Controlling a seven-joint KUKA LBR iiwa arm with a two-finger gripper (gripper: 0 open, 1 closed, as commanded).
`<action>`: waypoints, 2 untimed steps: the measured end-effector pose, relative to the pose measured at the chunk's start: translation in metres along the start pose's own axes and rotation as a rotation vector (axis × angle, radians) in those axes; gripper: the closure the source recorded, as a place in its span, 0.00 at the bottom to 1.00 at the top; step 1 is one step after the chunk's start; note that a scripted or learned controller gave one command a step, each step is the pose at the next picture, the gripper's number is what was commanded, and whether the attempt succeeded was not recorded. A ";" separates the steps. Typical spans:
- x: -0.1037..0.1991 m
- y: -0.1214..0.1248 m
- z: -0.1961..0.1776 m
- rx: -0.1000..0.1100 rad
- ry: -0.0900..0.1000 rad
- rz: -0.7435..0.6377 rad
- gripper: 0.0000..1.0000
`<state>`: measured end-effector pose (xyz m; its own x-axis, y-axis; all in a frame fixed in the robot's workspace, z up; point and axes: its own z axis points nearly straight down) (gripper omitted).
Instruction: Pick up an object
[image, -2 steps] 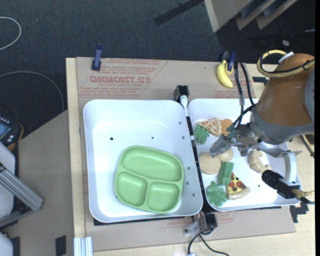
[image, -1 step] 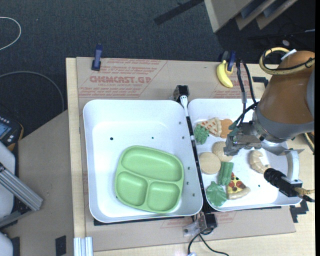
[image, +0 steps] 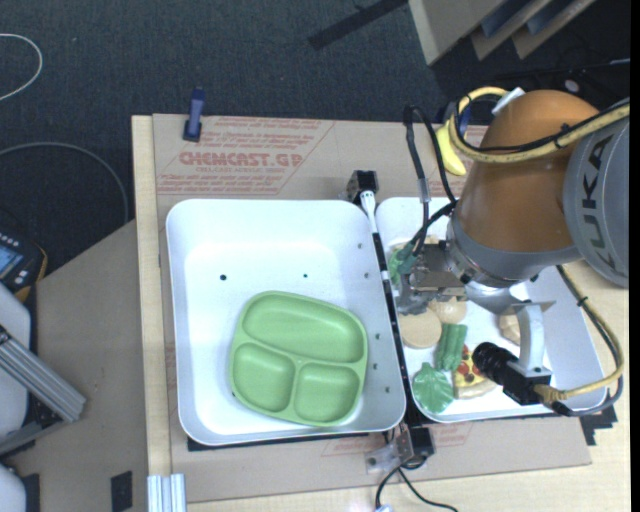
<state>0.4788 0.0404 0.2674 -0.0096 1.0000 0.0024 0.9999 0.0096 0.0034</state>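
Spanning most of the view, the bench (image: 250, 150) carries two shallow white bins side by side, and the grey arm (image: 530, 180) with its orange band reaches in from the right, covering the far half of the right bin (image: 398, 215). The left bin (image: 200, 240) holds one thing, a pale green plate (image: 298, 357) with three compartments, lying flat towards the bin's near right corner and touching no wall that I can make out. The claw (image: 425, 285) hangs low over the right bin, close to its left wall, and whether it is spread or pressed together cannot be told, since the wrist hides it from above. The things to pick up lie in the near left part of the right bin: a long green toy vegetable (image: 445, 365) runs slantwise towards the near left corner, a toy pizza slice (image: 470, 378) lies just beside it on the right, and a round beige piece (image: 422, 328) sits near the left wall, just below the claw. A small green scrap (image: 402, 262) shows against the left wall beside the claw, too blurred to name. A little blue clip (image: 194, 115) stands at the bench's far left corner
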 end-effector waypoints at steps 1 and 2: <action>0.023 0.003 -0.132 -0.014 0.002 0.004 1.00; 0.021 0.002 -0.135 0.000 -0.003 0.008 1.00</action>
<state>0.4801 0.0614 0.4022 -0.0021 1.0000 -0.0008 1.0000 0.0021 0.0036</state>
